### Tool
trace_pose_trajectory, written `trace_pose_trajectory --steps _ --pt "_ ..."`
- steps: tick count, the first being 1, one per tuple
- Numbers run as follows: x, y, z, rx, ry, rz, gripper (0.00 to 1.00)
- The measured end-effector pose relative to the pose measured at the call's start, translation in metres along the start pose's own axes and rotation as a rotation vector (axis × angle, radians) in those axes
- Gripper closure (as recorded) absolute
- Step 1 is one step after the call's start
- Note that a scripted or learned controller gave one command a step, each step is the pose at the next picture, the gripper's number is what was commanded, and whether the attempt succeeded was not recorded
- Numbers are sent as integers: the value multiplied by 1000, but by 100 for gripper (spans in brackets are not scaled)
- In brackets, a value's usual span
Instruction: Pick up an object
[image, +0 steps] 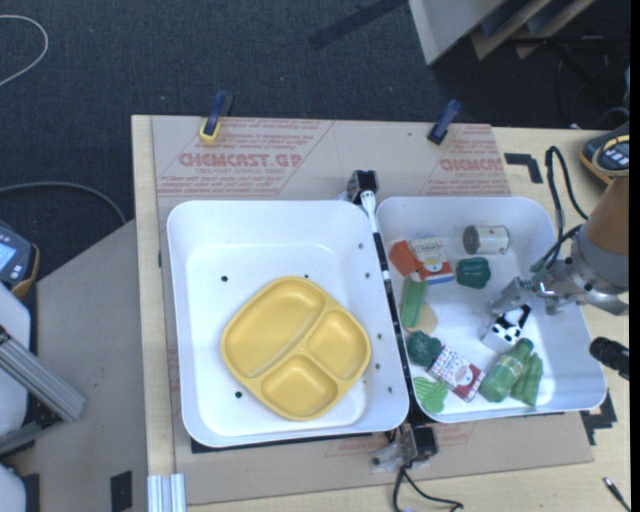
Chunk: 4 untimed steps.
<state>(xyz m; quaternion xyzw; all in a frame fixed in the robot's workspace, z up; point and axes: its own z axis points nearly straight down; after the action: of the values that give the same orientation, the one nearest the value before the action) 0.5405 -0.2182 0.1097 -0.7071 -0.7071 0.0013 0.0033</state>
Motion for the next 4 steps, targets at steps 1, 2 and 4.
trace_pose_trajectory --steps 1,2,4 --pt "4 2 25 -5 6 -3 0" --pt "0 2 12 -10 -4 -2 100" --pt "7 12 -105 -15 -7 -2 100"
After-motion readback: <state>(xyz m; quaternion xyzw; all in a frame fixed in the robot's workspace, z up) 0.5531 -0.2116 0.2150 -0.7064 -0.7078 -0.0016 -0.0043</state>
